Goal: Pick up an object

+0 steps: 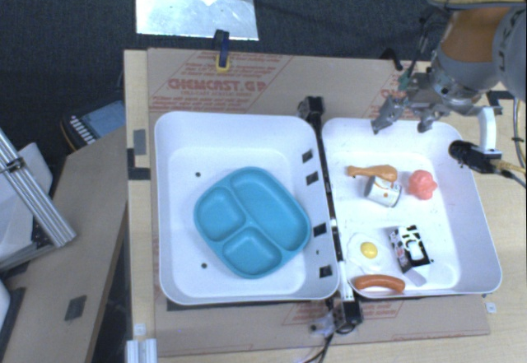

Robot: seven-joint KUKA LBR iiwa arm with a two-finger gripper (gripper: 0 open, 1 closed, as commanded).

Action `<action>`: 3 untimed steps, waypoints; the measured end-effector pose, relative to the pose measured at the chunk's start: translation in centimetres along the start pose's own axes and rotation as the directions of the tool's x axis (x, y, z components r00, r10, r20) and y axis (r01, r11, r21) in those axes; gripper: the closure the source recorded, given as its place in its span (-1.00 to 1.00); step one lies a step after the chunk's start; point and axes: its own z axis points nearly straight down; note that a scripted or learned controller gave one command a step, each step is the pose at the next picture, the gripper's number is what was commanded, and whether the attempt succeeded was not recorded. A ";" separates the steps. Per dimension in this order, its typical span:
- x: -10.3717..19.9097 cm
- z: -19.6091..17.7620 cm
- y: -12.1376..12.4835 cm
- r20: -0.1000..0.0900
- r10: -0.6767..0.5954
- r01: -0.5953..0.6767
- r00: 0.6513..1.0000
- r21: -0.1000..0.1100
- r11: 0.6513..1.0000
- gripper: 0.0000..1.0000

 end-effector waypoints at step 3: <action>0.4 9.9 0.4 0.001 -0.003 0.003 1.000 -0.007 1.000 -1.00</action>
